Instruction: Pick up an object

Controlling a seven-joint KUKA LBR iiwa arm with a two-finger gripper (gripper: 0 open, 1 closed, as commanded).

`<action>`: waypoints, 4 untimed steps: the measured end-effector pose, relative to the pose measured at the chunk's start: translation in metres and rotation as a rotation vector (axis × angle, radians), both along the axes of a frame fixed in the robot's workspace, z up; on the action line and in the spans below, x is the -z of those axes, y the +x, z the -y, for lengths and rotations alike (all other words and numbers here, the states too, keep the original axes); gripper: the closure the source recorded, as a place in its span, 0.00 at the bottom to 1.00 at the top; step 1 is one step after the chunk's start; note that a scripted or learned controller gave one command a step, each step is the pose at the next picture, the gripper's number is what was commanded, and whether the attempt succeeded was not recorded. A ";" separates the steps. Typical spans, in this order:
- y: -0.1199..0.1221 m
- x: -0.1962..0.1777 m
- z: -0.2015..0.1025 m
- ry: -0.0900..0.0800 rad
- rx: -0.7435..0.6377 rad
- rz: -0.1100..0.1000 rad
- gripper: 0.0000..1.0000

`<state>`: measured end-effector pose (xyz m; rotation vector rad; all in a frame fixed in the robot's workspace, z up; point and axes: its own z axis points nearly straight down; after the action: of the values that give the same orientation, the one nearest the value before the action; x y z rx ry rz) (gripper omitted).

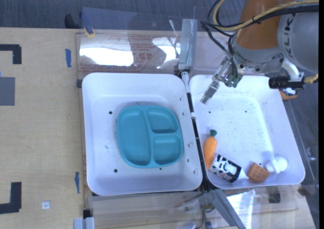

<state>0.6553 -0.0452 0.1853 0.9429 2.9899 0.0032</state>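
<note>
The right bin (243,106) holds several small items along its near side. An orange toy carrot (210,149) with a green top lies by the bin's left wall. Beside it sits a black-and-white carton (225,168), then a brown-orange piece (258,172) and a small white object (277,164) in the near right corner. My gripper (207,96) hangs over the far left part of this bin, slanting down to the left, well above and behind the carrot. Nothing is seen in it.
In the left bin (96,101) lies a teal divided plate (149,136). A raised divider (191,117) separates the two bins. The grey arm with its orange band (263,10) and black cables fills the upper right. Bare bin floor lies under the gripper.
</note>
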 end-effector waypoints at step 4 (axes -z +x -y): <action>-0.175 0.057 0.054 0.002 0.437 -0.006 0.00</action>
<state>0.4799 -0.0994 0.1284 1.5717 2.7201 0.0008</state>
